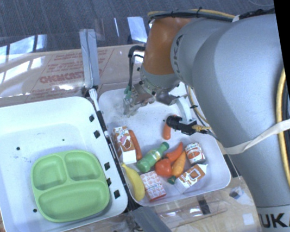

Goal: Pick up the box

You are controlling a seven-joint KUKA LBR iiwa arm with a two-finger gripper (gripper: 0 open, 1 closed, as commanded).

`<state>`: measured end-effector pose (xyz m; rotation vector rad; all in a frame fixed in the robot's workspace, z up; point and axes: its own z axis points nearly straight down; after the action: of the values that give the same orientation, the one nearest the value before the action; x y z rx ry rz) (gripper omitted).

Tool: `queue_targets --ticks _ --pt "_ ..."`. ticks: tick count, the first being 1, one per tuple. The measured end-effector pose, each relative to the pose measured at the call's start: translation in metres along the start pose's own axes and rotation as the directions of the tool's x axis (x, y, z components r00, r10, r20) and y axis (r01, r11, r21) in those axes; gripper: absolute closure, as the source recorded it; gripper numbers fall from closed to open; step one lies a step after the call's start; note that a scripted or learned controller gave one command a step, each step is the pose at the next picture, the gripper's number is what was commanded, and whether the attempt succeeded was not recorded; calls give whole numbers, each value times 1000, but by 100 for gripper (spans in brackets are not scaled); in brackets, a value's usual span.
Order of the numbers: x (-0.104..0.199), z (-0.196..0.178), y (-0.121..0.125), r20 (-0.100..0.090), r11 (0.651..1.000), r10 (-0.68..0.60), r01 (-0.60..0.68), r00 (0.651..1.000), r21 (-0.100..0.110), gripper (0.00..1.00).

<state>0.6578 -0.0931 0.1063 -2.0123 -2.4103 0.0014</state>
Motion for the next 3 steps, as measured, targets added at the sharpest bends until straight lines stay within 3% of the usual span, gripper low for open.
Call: queue_targets --ticks 1,2,3 --pt "17 -87 2 2 994 -112 112 994 -2 100" --pt "-44 -13 -33 0 862 -508 508 862 1 100" --pt "-92 13 -120 3 841 -541 541 841 -1 100"
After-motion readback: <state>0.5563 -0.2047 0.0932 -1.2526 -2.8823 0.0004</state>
